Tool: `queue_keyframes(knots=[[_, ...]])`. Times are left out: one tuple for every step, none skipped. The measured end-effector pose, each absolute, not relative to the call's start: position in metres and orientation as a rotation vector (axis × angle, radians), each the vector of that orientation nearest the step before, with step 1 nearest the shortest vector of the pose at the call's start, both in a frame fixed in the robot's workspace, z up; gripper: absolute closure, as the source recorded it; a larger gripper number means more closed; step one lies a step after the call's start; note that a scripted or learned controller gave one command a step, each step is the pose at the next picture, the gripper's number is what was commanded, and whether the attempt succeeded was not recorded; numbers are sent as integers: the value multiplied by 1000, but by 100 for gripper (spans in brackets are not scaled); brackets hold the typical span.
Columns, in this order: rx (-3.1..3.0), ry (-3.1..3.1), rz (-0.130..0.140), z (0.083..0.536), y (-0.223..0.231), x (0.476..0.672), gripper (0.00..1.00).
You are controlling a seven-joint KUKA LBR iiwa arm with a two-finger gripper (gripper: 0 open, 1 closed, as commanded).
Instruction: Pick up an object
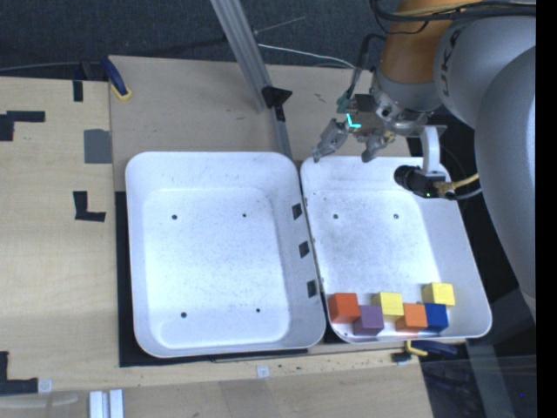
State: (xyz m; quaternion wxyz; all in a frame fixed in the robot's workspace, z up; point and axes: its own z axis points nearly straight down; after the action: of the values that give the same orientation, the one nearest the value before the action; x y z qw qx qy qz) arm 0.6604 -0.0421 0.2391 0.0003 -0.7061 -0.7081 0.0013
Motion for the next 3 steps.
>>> queue_keyframes(knots=[[-2218,-2224,4,239,-42,660,0],[-2218,-2224,4,239,-42,660,0],[-2218,-2224,5,239,-42,660,0]])
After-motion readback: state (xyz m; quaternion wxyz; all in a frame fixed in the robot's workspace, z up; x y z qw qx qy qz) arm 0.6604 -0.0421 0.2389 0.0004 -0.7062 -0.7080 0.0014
